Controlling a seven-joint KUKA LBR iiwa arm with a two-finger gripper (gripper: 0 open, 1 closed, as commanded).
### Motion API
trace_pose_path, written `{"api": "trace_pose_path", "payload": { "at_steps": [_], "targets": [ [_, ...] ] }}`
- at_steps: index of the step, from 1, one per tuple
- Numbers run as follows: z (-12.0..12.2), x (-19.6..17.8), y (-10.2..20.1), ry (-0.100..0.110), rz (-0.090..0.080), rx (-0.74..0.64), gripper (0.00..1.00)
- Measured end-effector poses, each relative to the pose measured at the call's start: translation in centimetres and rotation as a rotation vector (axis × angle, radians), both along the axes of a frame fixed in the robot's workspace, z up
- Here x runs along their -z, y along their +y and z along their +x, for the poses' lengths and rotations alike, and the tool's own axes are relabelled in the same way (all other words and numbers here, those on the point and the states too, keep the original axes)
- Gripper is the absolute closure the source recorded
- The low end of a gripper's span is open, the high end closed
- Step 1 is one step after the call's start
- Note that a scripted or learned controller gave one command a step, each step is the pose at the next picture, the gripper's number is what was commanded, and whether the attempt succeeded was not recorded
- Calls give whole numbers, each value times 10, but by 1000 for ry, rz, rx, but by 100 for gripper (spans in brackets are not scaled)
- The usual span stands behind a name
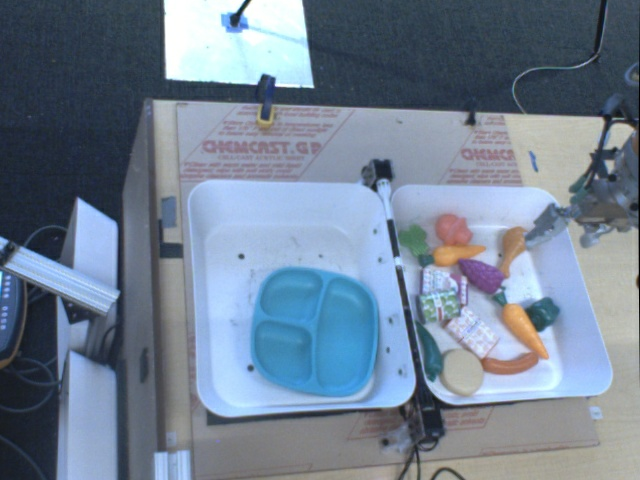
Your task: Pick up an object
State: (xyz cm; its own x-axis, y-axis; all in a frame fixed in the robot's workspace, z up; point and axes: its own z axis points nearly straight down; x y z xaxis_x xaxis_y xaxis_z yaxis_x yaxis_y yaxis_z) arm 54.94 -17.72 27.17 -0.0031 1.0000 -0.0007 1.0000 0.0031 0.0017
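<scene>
Jaws [552, 223] sit at the upper right rim of the right bin [590, 318], low and slanted in from the arm's side. State of the jaws: can't tell, too small and blurred. Nothing visible between them, so no object counts as held.

Task objects are all toy food piled in the right bin, below and to the left of the jaws. Closest to the jaws is a small orange carrot [513, 245], just beside them and standing nearly upright against the pile. Further left of the jaws: a pink round piece [453, 229], a purple eggplant-like piece [481, 275], a green leafy piece [414, 239]. Well below the jaws: a bigger carrot [524, 329], a sausage [510, 364], a tan round disc [462, 373], small printed boxes [440, 296].

Clutter is tight, items touching or overlapping, likely because they were dumped in to make varied grasp targets. Judgement: arm is at the approach stage, pick not done yet; the small carrot is the easiest target given how close it is.

Left bin [220, 218] is far left of the jaws and holds a blue divided plate [315, 330], lying flat, probably a drop spot or distractor. Both bins rest on the desk [330, 138]. Risk: neighbours get nudged during a grasp.
</scene>
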Motion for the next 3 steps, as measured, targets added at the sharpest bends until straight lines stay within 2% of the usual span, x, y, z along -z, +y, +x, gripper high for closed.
{"api": "trace_pose_path", "payload": {
  "at_steps": [1, 2, 3],
  "targets": [
    [48, 111, -29, 3, 1, 2, 0],
    [25, 173, -2, -2, -1, 2, 0],
    [25, 163, -1, -3, 0, 1, 100]
  ]
}}
